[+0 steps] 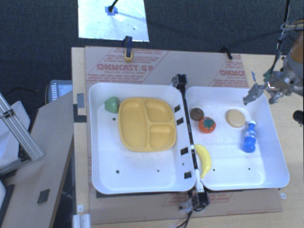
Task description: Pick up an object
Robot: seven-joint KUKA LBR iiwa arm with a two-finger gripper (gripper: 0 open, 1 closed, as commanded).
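Gripper [262,93] poised at the right bin's [266,175] two-o'clock corner, fingers spread, nothing held.

In the right bin are seen a blue bottle [249,137] at three o'clock, a beige disc [235,118] and a brown ball [196,113] toward twelve, a red-orange fruit [207,124] just beside the ball, and a banana [204,158] at eight. In the left bin [102,175] a yellow divided plate [147,124] is centred, a green object [111,104] touching its ten-o'clock edge.

Two shallow white plastic bins, left [102,175] and right [270,167]: smooth, lightly glossy. Yellow three-compartment plastic tray [147,125]: smooth, satin sheen. Small blue plastic bottle [249,137]: glossy. Yellow toy banana [204,159]: smooth plastic look. Pale brown cardboard sheet with red lettering [142,65]: matt. Light wooden bench top [78,65]: matt. Dark blue carpet-like floor covering [38,32]: rough, fibrous. Square silvery sheet [113,13]: reflective.
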